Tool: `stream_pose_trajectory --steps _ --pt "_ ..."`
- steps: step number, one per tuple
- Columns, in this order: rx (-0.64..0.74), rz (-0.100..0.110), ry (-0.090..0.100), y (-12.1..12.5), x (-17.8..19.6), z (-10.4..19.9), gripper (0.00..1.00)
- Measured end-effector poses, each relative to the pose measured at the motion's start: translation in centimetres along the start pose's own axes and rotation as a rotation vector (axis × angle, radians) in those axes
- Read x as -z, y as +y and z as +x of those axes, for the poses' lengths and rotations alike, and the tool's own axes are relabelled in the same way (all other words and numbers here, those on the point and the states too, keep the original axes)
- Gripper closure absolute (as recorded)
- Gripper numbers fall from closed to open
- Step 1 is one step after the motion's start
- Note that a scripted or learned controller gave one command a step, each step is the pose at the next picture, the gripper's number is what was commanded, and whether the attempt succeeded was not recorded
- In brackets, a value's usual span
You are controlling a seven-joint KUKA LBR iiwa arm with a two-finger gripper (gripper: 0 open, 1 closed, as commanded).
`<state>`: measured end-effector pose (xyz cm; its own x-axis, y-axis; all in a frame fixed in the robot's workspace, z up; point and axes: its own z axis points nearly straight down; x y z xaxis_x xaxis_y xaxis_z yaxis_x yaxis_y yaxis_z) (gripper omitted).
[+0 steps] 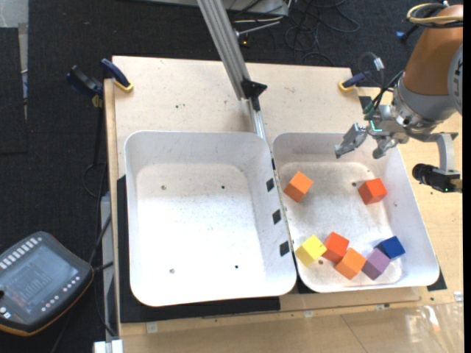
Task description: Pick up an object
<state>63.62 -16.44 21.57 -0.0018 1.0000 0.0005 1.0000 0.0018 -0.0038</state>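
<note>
Here's the arm (430, 65) reaching in from the right, grey body with that orange band, and its hand (366, 143) hangs above the far edge of the right bin (412, 219). The two fingers (349, 144) are spread apart with nothing between them, so the hand is wide and holding nothing.

Down in the right bin, the blocks are all lying on the floor. An orange block (298, 186) sits alone toward the left side, near the divide between the bins. A red-orange block (372, 190) sits toward the right side, below the hand and apart from it. Then there's a cluster at the near end: a yellow block (310, 249), a red block (336, 245) just beside it, a lighter orange block (350, 262) touching that one, a purple block (376, 262) next along, and a blue block (391, 248) at the right end of the group.

The left bin (199, 212) lies beside it, white and speckled. Both bins rest on the pale tabletop (184, 94). A metal pole (224, 35) slants across the far side, clamps (114, 76) grip the tabletop's far corners, and a handheld control pad (37, 282) lies at lower left.
</note>
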Motion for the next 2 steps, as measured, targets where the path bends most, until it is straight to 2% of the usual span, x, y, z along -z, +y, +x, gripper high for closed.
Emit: stream_pose_trajectory --steps 1,2 --pt "0.001 -0.002 -0.001 0.0 0.2 0.0 0.00" --pt "-0.001 0.001 0.000 0.1 -6.2 0.0 0.00"
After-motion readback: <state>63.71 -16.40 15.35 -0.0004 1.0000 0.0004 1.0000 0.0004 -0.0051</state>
